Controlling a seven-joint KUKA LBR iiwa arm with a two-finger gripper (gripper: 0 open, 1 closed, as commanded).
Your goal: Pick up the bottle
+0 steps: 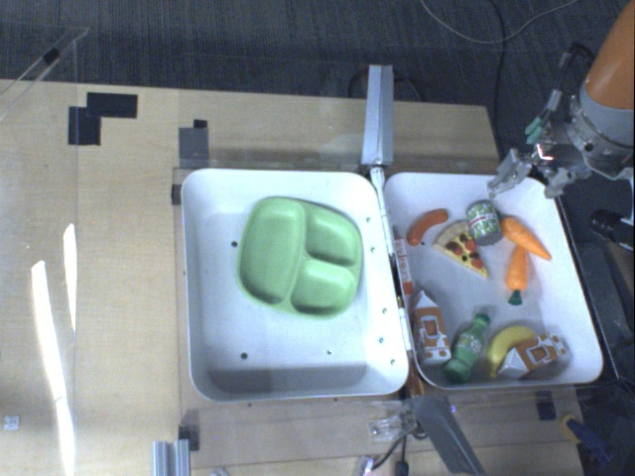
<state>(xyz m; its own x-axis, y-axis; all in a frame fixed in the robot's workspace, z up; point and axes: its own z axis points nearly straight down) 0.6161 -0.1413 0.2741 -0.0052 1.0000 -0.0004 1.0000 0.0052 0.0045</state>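
Your target, the small green plastic bottle [466, 344], lies tilted near the front of the right shallow white bin [575, 266], between an orange-and-white carton [428, 330] and a yellow toy banana [509, 345]; it looks to be touching both. A 2nd small carton [541, 353] sits just right of the banana. Further back: pizza-slice toy [462, 247], red sausage [427, 225], green-labelled can [484, 221], two orange carrots [523, 237]. Left bin holds a green divided plate [298, 254]. The gripper [524, 170] hangs over the right bin's back rim, well apart from the bottle, w/ nothing in it; can't tell how wide it's parted.
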